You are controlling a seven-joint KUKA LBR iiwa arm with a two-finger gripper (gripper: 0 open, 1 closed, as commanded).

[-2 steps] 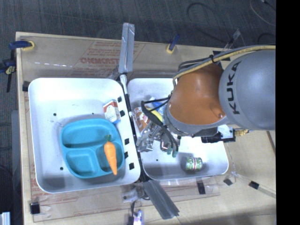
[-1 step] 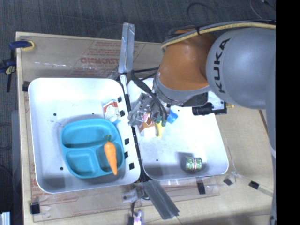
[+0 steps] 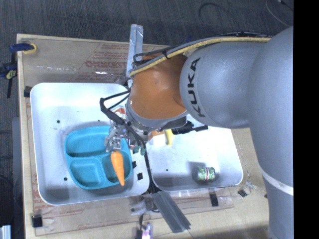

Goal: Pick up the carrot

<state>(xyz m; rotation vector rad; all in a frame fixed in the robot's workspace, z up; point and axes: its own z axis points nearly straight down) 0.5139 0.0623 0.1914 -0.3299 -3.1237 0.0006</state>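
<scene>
Just below the fingers (image 3: 117, 144), state unclear: carrot (image 3: 117, 167) on blue tray (image 3: 84, 158).

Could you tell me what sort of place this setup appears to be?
Probably a robotics lab test bench: a KUKA arm reaches over two white bins, with a carrot on a blue divided tray and clamps at the board's edge.
</scene>
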